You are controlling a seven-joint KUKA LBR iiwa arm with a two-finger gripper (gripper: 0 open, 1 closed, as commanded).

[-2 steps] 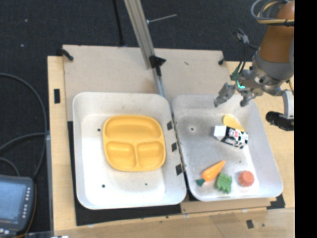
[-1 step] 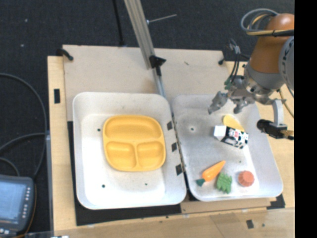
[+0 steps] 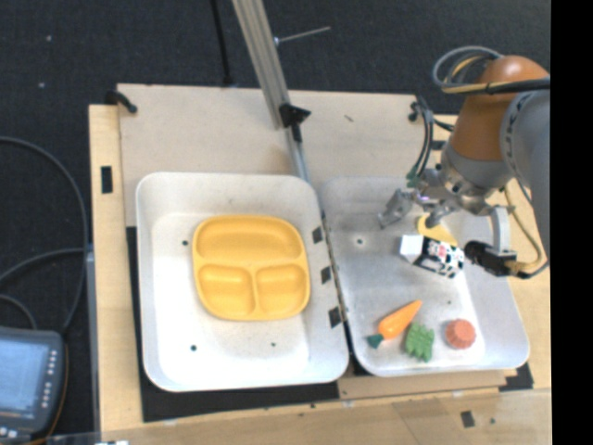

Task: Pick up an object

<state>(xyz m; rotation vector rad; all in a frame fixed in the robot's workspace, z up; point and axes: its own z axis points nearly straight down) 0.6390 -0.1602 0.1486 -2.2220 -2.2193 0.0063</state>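
My gripper hangs over the back of the right bin. It is open, its two fingers spread apart with nothing between them. Just in front of it, to the right, lies a black-and-white toy with a yellow piece at its top edge. Near the bin's front edge lie an orange carrot, a small green toy and a round reddish toy. The grey arm with its orange band comes in from the right.
The left bin holds a yellow divided plate. A slanted metal rail rises behind the bins, ending near the seam between them. A cable loops from the wrist past the right bin's right wall.
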